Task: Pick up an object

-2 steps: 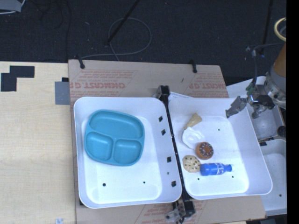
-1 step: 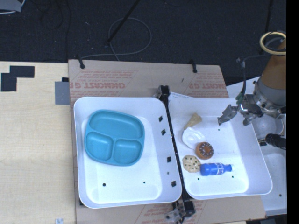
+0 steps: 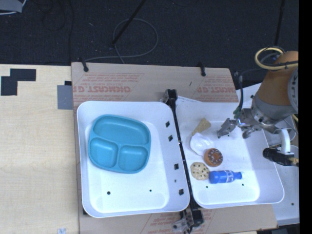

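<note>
The blue bottle (image 3: 224, 176) lies on its side near the front of the right bin (image 3: 265, 191), long axis left-right, white cap pointing right. The gripper (image 3: 237, 128) hovers above it toward the bin's back, fingers spread and holding nothing.

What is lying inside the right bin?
The right bin holds a blue bottle, a cookie, a chocolate donut, a white object partly hidden under the donut, and a tan wedge.

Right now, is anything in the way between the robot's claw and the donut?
Nothing visible. The gripper hovers over bare floor in the right bin, and the donut lies down-left of it. The white lump sits beside the donut, off that path.
</note>
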`<act>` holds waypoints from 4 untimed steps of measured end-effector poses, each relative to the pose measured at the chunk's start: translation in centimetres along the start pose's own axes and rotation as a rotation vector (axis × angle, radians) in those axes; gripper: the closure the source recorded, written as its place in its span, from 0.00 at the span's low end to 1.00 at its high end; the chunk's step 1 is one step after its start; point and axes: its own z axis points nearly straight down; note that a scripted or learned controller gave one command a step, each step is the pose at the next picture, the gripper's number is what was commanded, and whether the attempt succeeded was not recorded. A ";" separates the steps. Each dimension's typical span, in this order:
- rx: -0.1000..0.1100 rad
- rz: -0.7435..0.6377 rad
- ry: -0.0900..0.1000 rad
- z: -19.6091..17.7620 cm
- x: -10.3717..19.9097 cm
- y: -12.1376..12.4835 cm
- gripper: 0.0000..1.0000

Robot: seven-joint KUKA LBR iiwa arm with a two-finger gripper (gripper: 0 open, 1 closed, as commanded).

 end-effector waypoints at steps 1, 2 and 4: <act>0.000 0.001 0.000 5.4 0.1 -0.1 0.00; -0.003 0.002 -0.002 4.0 0.0 0.0 1.00; -0.009 0.000 -0.003 -8.1 0.5 -0.5 1.00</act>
